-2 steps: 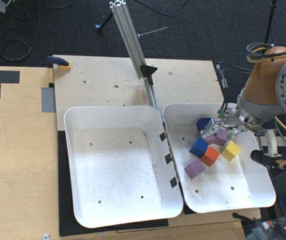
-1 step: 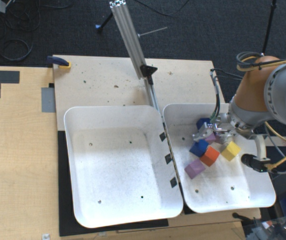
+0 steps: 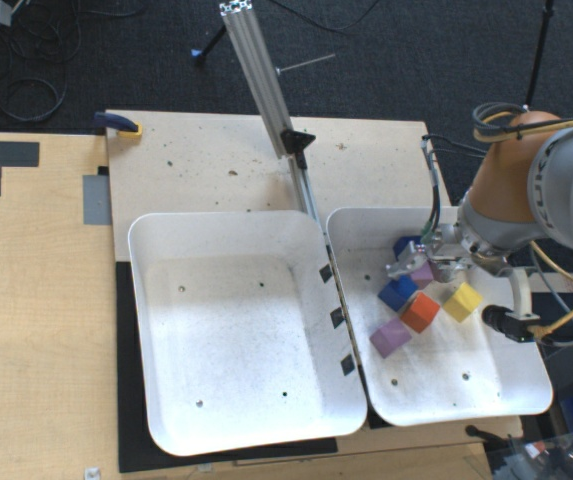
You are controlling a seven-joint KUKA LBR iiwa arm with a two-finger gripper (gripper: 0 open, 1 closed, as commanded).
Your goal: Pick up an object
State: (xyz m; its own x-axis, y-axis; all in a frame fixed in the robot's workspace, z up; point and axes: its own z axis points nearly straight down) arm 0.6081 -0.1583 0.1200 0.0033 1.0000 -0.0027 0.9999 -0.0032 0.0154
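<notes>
The right bin (image 3: 466, 393) holds a cluster of small blocks: a blue one (image 3: 397, 293), an orange one (image 3: 421, 311), a yellow one (image 3: 462, 302), a purple one (image 3: 390, 338) and a pink one (image 3: 421, 276) partly under the gripper. Another blue piece (image 3: 406, 246) peeks out behind it. My gripper (image 3: 418, 262) reaches in from the right and sits low over the blocks at the back of the cluster, just above the pink and blue ones. No block shows clearly between its fingers.
The left bin (image 3: 226, 338) lies beside the right one, split by a divider with black clips (image 3: 335, 313). A slanted aluminium bar (image 3: 266, 88) rises behind the bins. Cables hang by the arm at right.
</notes>
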